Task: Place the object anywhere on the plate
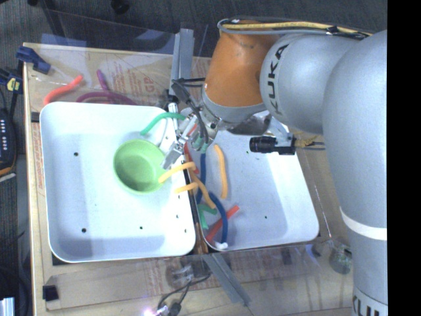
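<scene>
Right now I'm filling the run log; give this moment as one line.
arm: over bin divider | claw: at green plate right rim | grasp: unclear | coloured strips: right bin | placed: no

two white bins (99, 242), one green plate (138, 166).

From my remote station I see a plywood bench (99, 78) standing on dark grey carpet (131, 5), chair casters (118, 5) at the top edge, and black equipment (5, 143) along the left margin.
</scene>
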### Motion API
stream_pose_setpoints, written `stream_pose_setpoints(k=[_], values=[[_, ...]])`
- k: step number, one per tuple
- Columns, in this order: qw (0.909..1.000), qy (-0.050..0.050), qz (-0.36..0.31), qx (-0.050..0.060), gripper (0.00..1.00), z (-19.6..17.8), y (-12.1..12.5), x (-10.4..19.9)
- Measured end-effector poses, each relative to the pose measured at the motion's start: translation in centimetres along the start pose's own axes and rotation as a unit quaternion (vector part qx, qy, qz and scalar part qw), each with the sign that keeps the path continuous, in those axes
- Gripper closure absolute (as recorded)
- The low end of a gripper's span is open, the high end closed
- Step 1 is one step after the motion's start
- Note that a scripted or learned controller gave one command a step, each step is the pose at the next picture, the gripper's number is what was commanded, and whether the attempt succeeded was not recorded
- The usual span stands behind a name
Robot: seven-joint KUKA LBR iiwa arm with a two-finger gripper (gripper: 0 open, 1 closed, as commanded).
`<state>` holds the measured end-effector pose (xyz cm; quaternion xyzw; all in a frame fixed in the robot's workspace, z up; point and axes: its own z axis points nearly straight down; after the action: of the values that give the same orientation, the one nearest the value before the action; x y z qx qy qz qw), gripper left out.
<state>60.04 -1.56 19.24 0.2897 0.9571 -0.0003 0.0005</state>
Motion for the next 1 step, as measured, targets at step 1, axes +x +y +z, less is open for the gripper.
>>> stream_pose_setpoints(k=[1], values=[[1.0, 0.0, 0.0, 0.0, 0.0, 0.0, 0.0, 0.0]])
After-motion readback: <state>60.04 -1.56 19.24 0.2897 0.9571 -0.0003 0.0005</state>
